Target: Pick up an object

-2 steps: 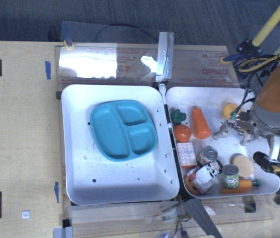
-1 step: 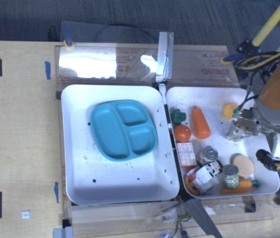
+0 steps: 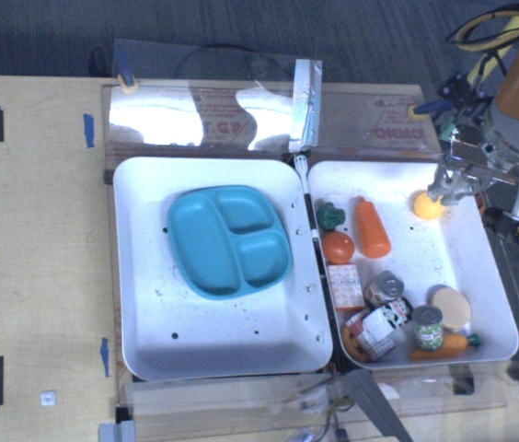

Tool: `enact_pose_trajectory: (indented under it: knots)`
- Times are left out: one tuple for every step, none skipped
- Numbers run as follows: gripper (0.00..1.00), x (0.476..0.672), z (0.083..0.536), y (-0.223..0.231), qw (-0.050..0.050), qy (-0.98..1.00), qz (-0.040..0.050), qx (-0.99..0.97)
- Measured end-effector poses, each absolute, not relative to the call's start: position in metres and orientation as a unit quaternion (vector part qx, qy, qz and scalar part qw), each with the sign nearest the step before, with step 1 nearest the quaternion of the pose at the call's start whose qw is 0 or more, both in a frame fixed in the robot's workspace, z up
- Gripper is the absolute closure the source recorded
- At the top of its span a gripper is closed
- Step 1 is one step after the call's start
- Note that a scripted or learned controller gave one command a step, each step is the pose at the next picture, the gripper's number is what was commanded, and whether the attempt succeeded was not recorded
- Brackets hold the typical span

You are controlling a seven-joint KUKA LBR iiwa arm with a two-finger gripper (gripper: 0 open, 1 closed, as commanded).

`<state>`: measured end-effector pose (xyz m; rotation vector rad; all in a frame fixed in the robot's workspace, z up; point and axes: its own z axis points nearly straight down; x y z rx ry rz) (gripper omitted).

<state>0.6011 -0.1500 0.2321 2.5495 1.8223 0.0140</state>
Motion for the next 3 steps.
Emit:
enact_pose_trajectory:
  knots:
    - [1.00,0.595,0.181,-0.108,-0.003,0.611,-0.0018,0.791]
    - [0.00,0.596,0.183,-0.109,-0.001,0.611,-0.0010,0.791]
    - [0.00,0.610,0.087,-0.108,0.002,0.666,0.0020,0.746]
